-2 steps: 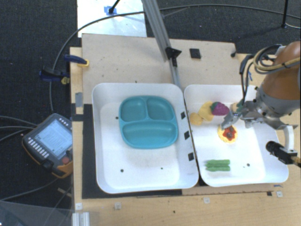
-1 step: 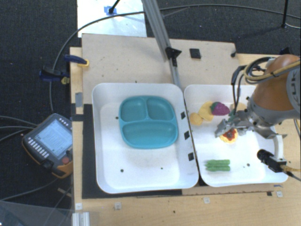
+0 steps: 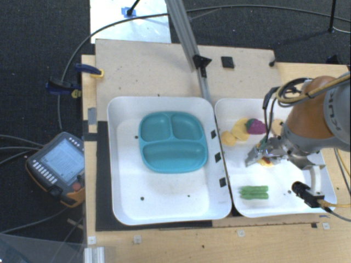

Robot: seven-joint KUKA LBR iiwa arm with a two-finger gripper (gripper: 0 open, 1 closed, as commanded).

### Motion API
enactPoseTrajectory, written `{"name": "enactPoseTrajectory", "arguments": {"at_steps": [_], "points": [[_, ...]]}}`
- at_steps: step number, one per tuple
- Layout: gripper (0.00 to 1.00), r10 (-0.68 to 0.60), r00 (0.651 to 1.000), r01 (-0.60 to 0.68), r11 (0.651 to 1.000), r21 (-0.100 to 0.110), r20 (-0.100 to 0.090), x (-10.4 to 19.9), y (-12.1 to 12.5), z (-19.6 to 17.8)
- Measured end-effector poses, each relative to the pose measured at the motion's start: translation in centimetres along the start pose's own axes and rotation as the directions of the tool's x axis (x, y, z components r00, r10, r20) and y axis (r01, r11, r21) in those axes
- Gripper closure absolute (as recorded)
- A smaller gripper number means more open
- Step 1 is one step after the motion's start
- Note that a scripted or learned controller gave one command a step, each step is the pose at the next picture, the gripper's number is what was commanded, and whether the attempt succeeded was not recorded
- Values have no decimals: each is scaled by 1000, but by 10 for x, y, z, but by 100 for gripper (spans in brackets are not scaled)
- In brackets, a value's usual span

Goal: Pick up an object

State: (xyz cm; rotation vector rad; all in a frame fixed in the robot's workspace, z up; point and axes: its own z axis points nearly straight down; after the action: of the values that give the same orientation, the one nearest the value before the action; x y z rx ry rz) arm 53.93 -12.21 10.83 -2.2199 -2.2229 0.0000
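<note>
Gripper [image 3: 259, 156] is low in the right shallow white plastic bin [image 3: 237, 199], can't tell how it's set. It's near a pale yellow toy [image 3: 237, 131] and purple piece [image 3: 255, 126], so looks like the approach step; next it needs to settle over one. Teal divided plate [image 3: 173, 141] sits in the left bin, pale wooden worktop [image 3: 148, 70], dark carpet around.

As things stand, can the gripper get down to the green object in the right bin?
Probably yes. The green object lies alone on the bin floor with bare white around it, and the gripper hangs just above and behind it, nothing between them.
</note>
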Motion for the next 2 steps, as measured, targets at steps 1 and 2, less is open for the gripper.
{"name": "enactPoseTrajectory", "arguments": {"at_steps": [1, 2], "points": [[0, 0, 1000, 0, 1000, -4, 1, -1, 2, 21], [100, -1, 1000, 1, 1000, -13, -2, 1, 5, 8]]}}
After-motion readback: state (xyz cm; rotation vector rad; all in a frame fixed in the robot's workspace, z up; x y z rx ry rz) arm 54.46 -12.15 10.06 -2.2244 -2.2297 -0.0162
